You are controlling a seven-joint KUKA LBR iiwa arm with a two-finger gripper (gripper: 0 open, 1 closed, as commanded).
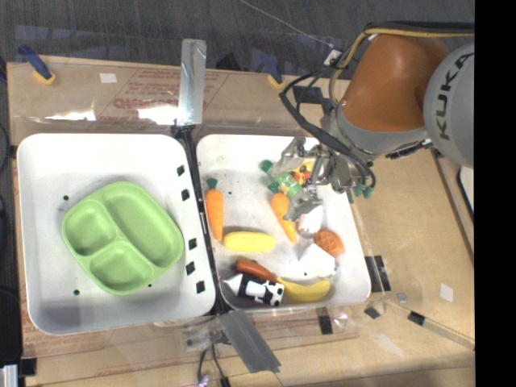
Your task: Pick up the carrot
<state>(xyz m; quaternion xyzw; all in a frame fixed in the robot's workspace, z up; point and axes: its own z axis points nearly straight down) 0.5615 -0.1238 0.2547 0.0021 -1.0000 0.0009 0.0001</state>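
Observation:
Two carrots lie in the right bin (242, 147). One carrot (214, 212) is orange with a green top and rests lengthwise against the bin's left wall. The second carrot (284, 216) lies near the bin's middle, its green top pointing up toward the gripper. My gripper (300, 185) hangs over the upper right part of this bin, just above and right of the second carrot. A small orange and yellow item (304, 170) sits tucked under the wrist metalwork. The gripper's own parts hide whether anything is between them.
The right bin also holds a yellow piece (248, 241), a banana (308, 290), a brown pastry (329, 242), a black-and-white cow toy (263, 291) and a white lump (311, 221). A green divided plate (121, 236) lies in the left bin (40, 168).

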